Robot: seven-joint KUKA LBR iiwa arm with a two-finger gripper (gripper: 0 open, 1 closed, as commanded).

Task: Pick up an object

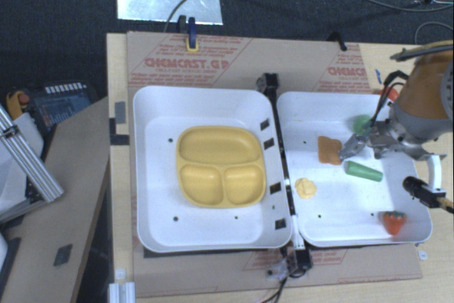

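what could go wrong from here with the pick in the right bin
The gripper sits between the orange-brown piece and the green cylinder, close to both, so it may nudge one while going for the other. The cylinder looks round and could roll away. The red item lies near the bin's corner wall, awkward to reach.

Two white bins sit side by side on the table: the left bin (152, 152) and the right bin (333, 223). The left one carries one yellow divided plate (218, 165) with three compartments. In the right half of the frame lie five small items: one orange-brown piece (329, 150), one pale yellow piece (306, 188), one green cylinder (364, 171), one green piece (362, 124) partly hidden, and one red-orange strawberry-like item (394, 222).
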